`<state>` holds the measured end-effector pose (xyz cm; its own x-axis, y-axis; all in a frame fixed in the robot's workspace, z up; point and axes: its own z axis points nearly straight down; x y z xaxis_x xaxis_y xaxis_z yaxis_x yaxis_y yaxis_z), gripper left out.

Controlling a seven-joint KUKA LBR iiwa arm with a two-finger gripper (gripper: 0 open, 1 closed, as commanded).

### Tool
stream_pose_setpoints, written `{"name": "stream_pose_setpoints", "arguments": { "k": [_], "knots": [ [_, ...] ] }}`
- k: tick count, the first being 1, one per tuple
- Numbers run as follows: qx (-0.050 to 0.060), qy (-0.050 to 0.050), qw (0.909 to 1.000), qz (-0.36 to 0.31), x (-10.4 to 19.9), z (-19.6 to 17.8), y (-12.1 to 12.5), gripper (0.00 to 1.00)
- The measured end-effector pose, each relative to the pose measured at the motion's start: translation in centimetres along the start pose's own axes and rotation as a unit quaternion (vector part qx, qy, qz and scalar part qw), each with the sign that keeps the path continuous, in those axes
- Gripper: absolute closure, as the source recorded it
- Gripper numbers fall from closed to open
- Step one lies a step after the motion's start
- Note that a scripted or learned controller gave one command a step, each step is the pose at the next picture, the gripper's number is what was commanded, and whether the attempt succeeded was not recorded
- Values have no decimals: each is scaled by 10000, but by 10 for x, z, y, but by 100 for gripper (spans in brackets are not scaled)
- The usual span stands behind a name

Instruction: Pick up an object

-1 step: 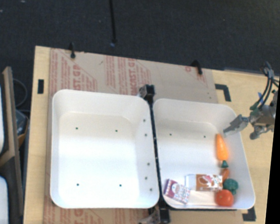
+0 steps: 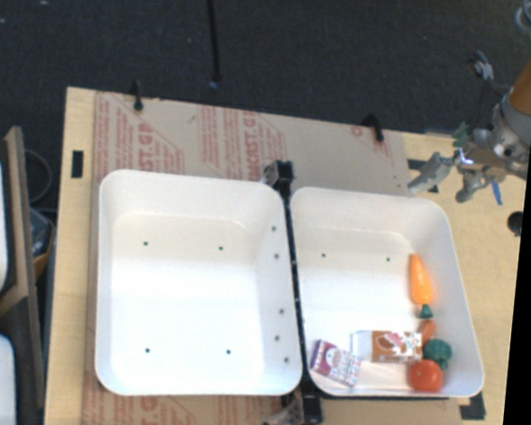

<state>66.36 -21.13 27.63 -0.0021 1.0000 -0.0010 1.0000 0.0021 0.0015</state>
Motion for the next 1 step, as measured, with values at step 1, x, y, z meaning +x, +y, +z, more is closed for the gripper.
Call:
{"name": "stream_pose_setpoints", "arguments": {
  "k": [1],
  "knots": [
    [35, 12, 10000, 25, -11, 73, -54, 0]
  ]
}}
